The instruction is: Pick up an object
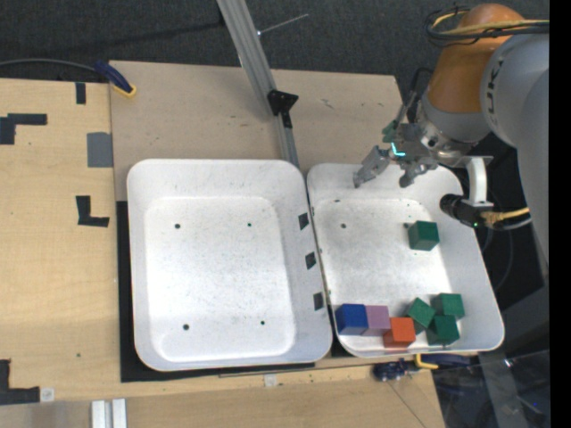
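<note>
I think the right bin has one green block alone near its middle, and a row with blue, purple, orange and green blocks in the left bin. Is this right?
Not quite. The lone green block is in the right bin, but the blue, purple, orange and green blocks are also in the right bin, along its near edge, not in the left bin. The camera view shows this.

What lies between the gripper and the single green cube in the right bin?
Nothing: in the camera view, the stretch from the open gripper to the lone green cube is bare white floor of the right bin.
</note>
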{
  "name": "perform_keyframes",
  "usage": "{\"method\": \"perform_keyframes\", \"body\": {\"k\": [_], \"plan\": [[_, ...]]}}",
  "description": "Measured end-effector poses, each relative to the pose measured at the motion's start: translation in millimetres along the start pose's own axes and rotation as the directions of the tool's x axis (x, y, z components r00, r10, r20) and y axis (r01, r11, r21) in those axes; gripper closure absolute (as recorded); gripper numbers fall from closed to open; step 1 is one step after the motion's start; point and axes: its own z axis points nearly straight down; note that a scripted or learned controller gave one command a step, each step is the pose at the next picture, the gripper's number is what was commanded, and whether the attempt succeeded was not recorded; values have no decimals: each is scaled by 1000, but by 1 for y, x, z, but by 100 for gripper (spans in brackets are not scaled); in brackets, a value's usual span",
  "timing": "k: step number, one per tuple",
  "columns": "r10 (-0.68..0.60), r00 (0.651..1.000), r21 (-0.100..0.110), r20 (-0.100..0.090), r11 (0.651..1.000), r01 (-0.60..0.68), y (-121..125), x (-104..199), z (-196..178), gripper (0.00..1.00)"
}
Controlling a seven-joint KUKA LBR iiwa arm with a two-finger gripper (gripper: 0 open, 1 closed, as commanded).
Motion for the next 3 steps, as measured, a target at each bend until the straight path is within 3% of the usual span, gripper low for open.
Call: {"method": "perform_keyframes", "body": {"k": [1,3], "plan": [[-2,1000,-5,1,1000,2,1,0,-3,0],[0,1000,1,2,1000,0,-3,-9,106,0]]}}
